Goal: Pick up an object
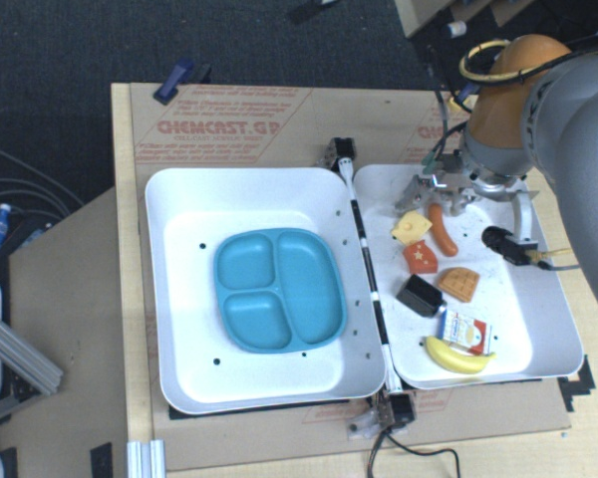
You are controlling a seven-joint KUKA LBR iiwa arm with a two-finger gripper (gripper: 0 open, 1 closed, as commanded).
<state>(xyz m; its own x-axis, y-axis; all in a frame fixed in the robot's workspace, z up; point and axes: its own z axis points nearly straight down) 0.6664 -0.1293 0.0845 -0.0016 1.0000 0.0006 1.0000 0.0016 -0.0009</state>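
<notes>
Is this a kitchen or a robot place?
Probably a robot lab: a grey robot arm with an orange band reaches over two shallow white bins on a plywood bench, with toy food like a yellow plastic banana.

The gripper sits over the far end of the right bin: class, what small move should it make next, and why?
Probably a short, straight descent. The gripper hangs just above the upper end of the sausage, with the cheese wedge close beside it, and nothing is seen between its fingers. Lowering onto the sausage seems the nearest chance of a pick, though the cheese may get nudged.
</notes>
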